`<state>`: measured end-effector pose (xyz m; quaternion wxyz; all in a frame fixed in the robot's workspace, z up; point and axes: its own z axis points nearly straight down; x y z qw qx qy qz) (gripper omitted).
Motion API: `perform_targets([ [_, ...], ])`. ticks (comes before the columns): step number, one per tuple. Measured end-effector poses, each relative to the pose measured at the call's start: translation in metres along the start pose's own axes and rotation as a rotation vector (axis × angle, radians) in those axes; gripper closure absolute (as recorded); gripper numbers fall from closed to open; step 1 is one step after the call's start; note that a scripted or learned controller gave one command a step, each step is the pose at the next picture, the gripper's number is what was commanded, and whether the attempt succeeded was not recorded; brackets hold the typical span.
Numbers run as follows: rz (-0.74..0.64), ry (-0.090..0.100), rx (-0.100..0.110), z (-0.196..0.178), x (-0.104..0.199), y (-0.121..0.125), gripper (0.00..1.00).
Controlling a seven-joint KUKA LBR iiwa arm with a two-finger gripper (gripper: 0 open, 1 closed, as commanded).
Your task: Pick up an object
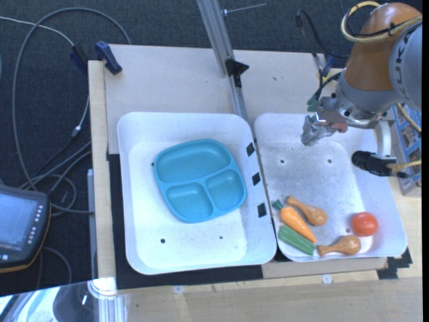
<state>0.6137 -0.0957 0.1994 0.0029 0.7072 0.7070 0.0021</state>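
The arm's gripper [314,134] hangs over the far part of the right bin [335,180], above bare floor, and nothing shows between its tips; from this slanted view I cannot tell whether the pincer stands open or closed. Everything worth picking lies at the near end of that same bin, well apart from the gripper: a carrot [297,223] sits nearest the bin's middle wall, a green vegetable [295,240] lies just beside it on the near side, one drumstick [309,211] rests touching or nearly touching the carrot on its far side, a second drumstick [340,246] lies by the bin's near rim, and a tomato [364,223] sits toward the bin's right wall, a little away from the rest. The left bin [134,180] holds a blue divided plate [199,179], which looks too flat and broad to be a sensible target. The step in hand seems to be the approach, and doing it well likely means choosing the least crowded object. The tomato stands freest, but being round it may roll off if the closing is off-centre. The second drumstick offers a narrow shaft; closing across that shaft, not along it, should give a firmer hold. The carrot, green vegetable and first drumstick lie packed, so a descent there risks nudging a neighbour.
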Motion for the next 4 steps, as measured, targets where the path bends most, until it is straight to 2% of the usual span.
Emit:
perform_targets([
  [1,-0.001,0.002,0.005,-0.006,0.000,0.001,1.00],
  [2,-0.007,0.005,0.007,-0.021,0.056,-0.010,1.00],
  [3,-0.007,0.005,0.010,-0.015,0.113,-0.023,1.00],
  [4,-0.008,0.005,0.010,-0.025,0.168,-0.041,1.00],
])
